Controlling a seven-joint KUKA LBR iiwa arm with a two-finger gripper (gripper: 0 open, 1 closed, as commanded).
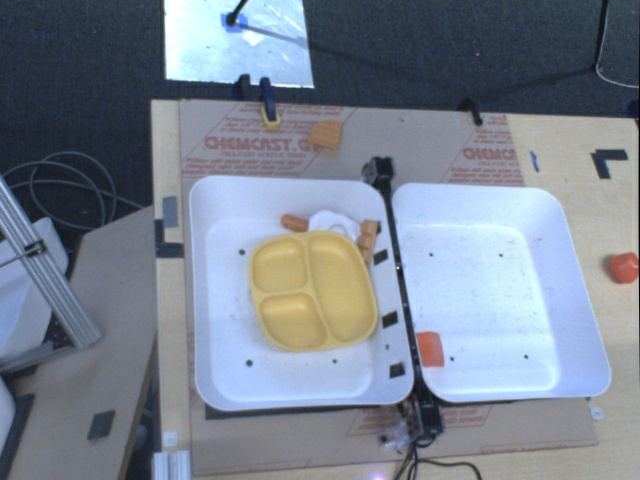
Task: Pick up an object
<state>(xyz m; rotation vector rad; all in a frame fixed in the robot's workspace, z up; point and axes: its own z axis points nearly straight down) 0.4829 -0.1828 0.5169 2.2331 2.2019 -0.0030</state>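
A yellow divided plate [311, 291] lies in the left white bin [220, 298], near its middle. Behind the plate sit a small orange sausage-shaped piece [294, 223], a white object [333, 223] partly hidden by the plate, and a tan block [368, 237] close to the bin's right wall. An orange-red block [429, 349] rests in the right white bin [520, 298] at its near left corner.
A tan sponge-like piece [325, 134] lies on the bench behind the left bin. A small red object [623, 267] sits on the bench to the right of the right bin. A shiny sheet [238, 28] lies on the floor beyond. Cables coil at left.
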